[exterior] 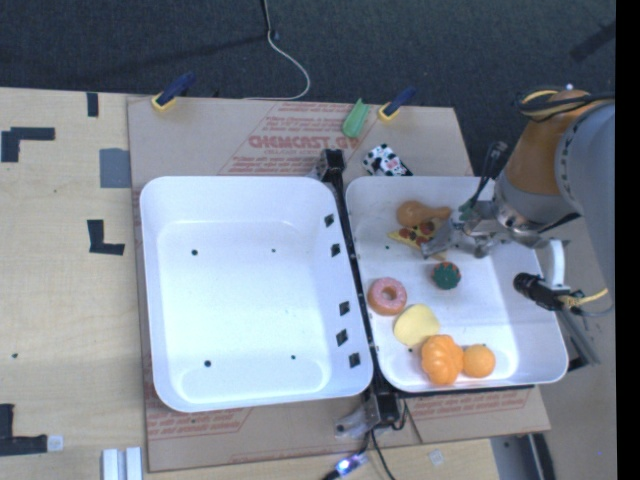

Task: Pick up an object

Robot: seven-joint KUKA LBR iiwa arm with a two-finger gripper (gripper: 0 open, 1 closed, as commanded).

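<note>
The bench [60,268] is carrying two shallow white bins side by side, and the arm [560,168] is reaching in from the right over the right bin [500,308]. The left bin [240,268] is showing nothing but its white floor. All the loose toys are lying in the right bin, so the pick is best judged there.

The claw [447,245] is sitting low at the upper middle of the right bin, just beside a brown and red toy [420,220] on its left and just above a small dark green ball [446,276]. Whether the claw is open or closed cannot be told; its tips are blurring into the toys and the bin floor.

To do this step well, the claw should be settling on one toy alone, coming straight down so that a tip is passing on each side of it, and not closing while a neighbour is touching. The brown and red toy looks the likeliest target: it is lying flat, irregular in outline, near the bin's back wall.

Further down, a pink ringed doughnut [387,295], a pale yellow piece [416,323], an orange pumpkin-like toy [441,358] and a smaller orange ball [479,360] are lying in a loose line towards the front rim.
</note>
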